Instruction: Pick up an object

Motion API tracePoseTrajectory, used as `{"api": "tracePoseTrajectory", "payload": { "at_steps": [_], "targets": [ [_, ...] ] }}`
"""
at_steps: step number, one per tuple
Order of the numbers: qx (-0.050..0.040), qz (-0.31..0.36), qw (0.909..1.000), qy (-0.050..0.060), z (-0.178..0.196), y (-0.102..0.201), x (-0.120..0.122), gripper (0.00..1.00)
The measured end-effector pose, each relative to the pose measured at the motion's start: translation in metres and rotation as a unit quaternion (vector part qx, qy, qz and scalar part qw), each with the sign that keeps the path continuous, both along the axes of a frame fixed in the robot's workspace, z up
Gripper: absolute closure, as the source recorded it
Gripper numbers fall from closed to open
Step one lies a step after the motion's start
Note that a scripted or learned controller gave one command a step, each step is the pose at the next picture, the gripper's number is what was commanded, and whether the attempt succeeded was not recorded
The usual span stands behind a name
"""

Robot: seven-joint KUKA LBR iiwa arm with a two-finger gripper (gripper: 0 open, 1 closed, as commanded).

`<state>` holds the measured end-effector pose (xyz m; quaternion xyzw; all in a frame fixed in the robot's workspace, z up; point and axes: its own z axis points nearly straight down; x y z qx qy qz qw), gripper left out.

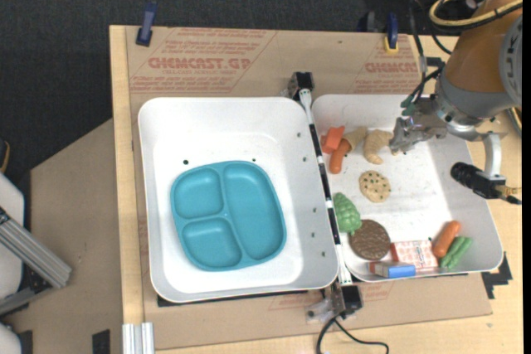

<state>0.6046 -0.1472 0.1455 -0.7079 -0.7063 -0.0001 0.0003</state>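
Observation:
My gripper hangs low over the back of the right bin, reaching in from the right. Just to its left lies a beige bread-like piece, touching or nearly touching the gripper tip. A smaller pale piece and an orange carrot chunk lie further left by the bin wall. A chocolate-chip cookie sits in the middle of the bin, below the gripper.
The right bin's front holds green broccoli, a brown patty, a red-and-white packet, a blue-tipped item, a small carrot and a green pod. The left bin holds a teal divided tray.

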Motion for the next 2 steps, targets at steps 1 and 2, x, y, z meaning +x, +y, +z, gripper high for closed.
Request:
{"api": "tracePoseTrajectory", "payload": {
  "at_steps": [1,2],
  "targets": [
    [0.0002,0.001,1.0000,0.001,-0.004,0.001,0.001,0.00],
    [0.0007,0.002,1.0000,0.003,-0.065,0.007,0.004,0.00]
  ]
}}
